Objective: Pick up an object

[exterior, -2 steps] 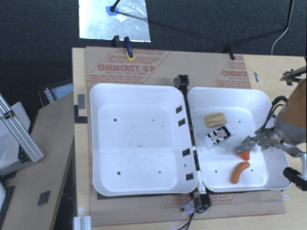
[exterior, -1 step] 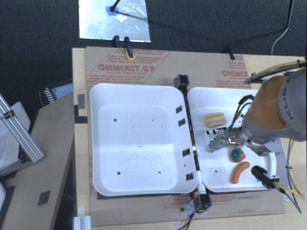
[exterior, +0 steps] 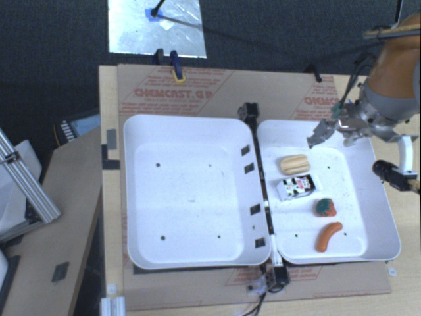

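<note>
The right bin [exterior: 368, 196] holds several small objects: a tan bread-roll shape [exterior: 295, 164], a black-and-white patterned box [exterior: 296, 187], a teal and orange lump [exterior: 324, 207] and an orange sausage shape [exterior: 328, 236]. My gripper [exterior: 322, 134] hangs over the bin's far edge, up and to the right of the roll, on the arm coming in from the right. Nothing shows between its fingers.
The left bin [exterior: 191, 189] lies beside the right one, with black clips [exterior: 248, 170] along the shared wall. Both rest on a cardboard sheet [exterior: 177, 91]. A shiny metal plate [exterior: 156, 18] lies beyond the bench, and a metal frame [exterior: 26, 183] stands at far left.
</note>
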Action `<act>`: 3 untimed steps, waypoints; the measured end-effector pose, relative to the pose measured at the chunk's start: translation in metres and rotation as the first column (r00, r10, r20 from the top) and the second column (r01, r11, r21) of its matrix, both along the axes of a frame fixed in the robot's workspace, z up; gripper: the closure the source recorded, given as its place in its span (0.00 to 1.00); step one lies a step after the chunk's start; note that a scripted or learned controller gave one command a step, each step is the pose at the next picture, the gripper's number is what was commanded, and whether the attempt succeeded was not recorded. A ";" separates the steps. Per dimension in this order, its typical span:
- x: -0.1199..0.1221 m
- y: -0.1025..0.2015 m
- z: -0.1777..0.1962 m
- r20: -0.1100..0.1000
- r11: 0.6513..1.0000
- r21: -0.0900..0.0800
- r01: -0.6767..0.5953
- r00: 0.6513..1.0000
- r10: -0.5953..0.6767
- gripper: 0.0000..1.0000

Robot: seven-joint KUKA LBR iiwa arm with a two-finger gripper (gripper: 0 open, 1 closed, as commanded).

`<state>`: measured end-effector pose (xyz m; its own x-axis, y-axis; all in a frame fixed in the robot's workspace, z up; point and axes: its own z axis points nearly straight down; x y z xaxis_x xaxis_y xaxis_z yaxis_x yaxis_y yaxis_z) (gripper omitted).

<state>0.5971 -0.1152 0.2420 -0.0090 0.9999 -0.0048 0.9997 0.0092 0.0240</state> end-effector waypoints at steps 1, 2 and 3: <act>-0.085 -0.025 -0.059 -0.032 1.000 0.006 0.013 0.999 -0.013 0.00; -0.096 0.031 -0.162 -0.026 1.000 0.007 0.003 1.000 -0.003 0.00; -0.080 0.003 -0.086 -0.015 1.000 0.001 0.007 1.000 -0.007 0.00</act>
